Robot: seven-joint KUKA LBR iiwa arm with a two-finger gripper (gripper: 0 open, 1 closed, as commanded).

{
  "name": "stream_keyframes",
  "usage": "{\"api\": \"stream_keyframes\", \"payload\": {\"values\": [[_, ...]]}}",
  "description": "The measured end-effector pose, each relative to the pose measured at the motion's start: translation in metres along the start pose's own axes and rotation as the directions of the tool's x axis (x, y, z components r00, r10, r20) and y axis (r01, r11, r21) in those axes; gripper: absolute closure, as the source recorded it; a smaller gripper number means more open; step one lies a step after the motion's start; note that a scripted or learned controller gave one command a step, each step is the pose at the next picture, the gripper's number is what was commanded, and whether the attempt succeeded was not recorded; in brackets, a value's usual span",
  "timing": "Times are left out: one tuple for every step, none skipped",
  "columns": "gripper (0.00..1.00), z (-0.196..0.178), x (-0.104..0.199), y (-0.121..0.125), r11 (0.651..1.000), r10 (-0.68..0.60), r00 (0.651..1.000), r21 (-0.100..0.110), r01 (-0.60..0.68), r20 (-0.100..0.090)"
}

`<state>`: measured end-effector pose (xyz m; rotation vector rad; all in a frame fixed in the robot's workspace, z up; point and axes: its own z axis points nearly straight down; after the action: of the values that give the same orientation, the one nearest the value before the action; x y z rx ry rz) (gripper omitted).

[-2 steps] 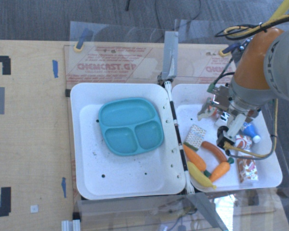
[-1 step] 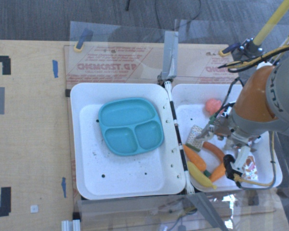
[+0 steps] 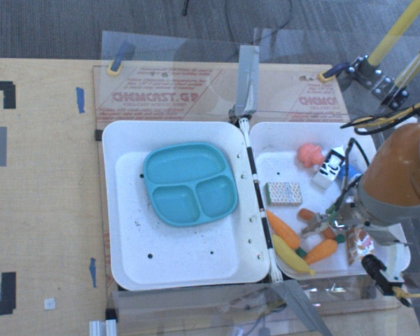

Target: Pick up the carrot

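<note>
Below, pale wooden bench, white bins.

You can read red lettering, seemingly mirrored, on the clear sheet behind the left bin; it looks like "CHEMCAST GP", though the letters are faint. The same red print shows in part on the sheet behind the right bin, too cut off to read. A small white carton in the right bin bears black marks, but you cannot make out any word there.
</note>
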<state>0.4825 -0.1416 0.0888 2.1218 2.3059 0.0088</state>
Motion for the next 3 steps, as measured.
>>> {"api": "stream_keyframes", "payload": {"values": [[1.00,-0.011,-0.001,0.001,1.000,0.000,1.000,-0.004,0.000,0.001],[1.00,0.000,-0.048,-0.004,0.878,-0.478,0.878,-0.001,0.478,-0.001],[1.00,-0.096,0.058,0.037,0.833,-0.554,0.833,0.005,0.554,-0.007]]}}
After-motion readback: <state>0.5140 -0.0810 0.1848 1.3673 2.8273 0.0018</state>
